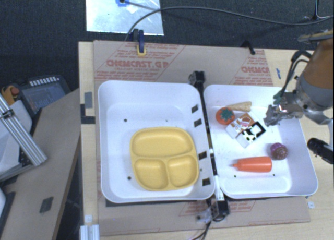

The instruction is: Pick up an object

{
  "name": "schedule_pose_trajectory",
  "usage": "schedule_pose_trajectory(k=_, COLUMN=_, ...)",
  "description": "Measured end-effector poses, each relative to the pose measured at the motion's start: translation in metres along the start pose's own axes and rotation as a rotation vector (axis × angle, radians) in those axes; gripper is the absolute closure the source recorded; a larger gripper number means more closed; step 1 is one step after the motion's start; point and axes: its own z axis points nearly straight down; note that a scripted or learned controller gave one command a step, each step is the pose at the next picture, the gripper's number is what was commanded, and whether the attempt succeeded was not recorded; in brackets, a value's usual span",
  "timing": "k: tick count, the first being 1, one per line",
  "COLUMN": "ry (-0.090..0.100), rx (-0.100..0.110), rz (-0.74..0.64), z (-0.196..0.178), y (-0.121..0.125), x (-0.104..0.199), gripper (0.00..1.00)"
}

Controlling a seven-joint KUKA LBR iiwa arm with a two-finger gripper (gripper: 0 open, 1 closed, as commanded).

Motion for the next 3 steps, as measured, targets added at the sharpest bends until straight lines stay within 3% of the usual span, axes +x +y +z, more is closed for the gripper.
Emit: schedule_pose_trajectory(k=3, ry=0.003, rx=0.002, rz=-0.006, z=0.006, y=-0.002, x=0.172, gripper=1.0)
